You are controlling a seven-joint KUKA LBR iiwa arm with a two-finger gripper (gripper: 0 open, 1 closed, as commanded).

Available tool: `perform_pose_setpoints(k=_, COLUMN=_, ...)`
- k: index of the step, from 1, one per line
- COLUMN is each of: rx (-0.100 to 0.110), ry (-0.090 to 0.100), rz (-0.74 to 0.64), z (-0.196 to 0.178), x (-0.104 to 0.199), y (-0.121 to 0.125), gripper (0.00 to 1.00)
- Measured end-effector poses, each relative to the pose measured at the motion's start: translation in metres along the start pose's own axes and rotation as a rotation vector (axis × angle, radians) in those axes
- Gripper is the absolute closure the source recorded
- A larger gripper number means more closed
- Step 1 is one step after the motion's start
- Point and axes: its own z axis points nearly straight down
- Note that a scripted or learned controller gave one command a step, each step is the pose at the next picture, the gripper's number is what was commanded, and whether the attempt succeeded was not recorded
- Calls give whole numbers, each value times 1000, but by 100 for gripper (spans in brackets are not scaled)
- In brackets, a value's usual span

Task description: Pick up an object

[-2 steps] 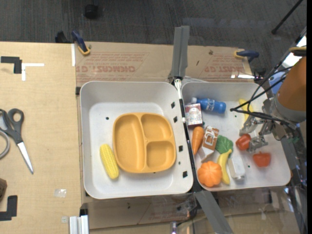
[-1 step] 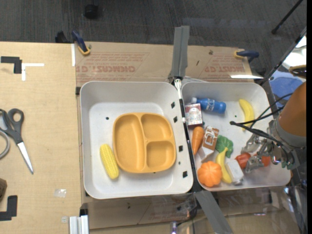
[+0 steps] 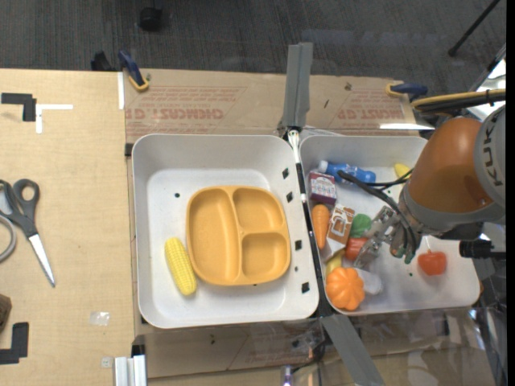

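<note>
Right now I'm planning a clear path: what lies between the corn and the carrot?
In the camera view, the orange divided plate lies between the corn and the carrot, then the bins' adjoining walls.

Smooth plastic yellow tray (image 3: pixel 238 236) (slightly glossy) in a white bin (image 3: pixel 153 215); matt cardboard (image 3: pixel 209 107) behind.

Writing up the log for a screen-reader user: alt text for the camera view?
The arm's end effector hangs low in the right bin among toy foods: a carrot, a pumpkin and a tomato. The left bin holds a yellow divided plate with a corn cob beside it.
</note>
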Motion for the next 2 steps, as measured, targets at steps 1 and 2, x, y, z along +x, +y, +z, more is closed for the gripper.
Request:
perform_pose_setpoints(k=1, rx=3, ry=0, rz=252, z=0, x=-41, y=34, gripper=100)
perform_pose_setpoints(k=2, rx=5, ry=2, rz=545, z=-103, x=-4, y=130, gripper=100)
